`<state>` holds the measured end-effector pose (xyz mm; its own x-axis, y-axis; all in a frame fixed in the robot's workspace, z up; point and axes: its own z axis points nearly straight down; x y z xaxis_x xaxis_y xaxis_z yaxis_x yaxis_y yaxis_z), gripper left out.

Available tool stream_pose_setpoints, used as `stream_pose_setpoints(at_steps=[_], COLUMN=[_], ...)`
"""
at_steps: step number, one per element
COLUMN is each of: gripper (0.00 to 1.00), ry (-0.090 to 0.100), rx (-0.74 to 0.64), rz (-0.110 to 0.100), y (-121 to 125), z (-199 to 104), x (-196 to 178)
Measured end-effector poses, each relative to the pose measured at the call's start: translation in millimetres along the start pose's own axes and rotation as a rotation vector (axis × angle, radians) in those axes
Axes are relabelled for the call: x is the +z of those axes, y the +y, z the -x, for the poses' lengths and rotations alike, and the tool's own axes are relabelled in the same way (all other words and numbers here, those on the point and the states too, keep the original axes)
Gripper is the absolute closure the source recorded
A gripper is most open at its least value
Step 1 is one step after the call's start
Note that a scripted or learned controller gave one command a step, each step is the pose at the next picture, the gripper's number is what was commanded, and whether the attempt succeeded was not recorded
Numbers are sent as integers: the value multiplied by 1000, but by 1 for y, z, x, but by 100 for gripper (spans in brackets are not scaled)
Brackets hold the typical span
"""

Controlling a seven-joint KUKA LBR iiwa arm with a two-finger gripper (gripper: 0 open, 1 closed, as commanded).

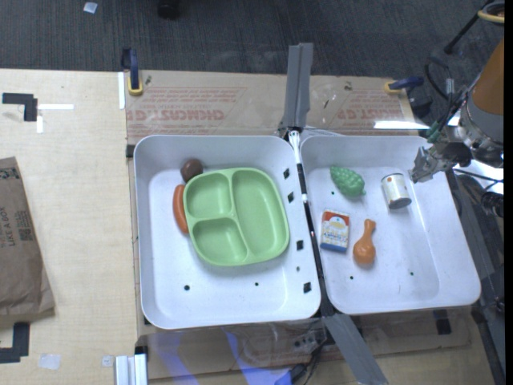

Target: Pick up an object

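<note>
Camera view: arm enters right, gripper (422, 167) low over right bin (449, 255) rim beside one can (395, 191); jaw state indeterminate. One carton (335, 231), one green tray (236, 215).

From my feed: dark grey carpet floor (240, 14) along the top. Light wood surface (72, 215) below, with a printed cardboard sheet (208, 111) clamped across its back and a brown paper bag (20, 239) lying at left.
</note>
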<state>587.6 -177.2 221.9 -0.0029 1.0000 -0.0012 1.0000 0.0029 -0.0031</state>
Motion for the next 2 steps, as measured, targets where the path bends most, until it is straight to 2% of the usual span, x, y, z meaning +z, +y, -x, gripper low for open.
stream_pose_setpoints(at_steps=[1, 2], gripper=[0, 0], ry=[0, 1], rx=[0, 215], rz=[0, 3], y=[0, 28], z=[0, -8], x=[0, 130])
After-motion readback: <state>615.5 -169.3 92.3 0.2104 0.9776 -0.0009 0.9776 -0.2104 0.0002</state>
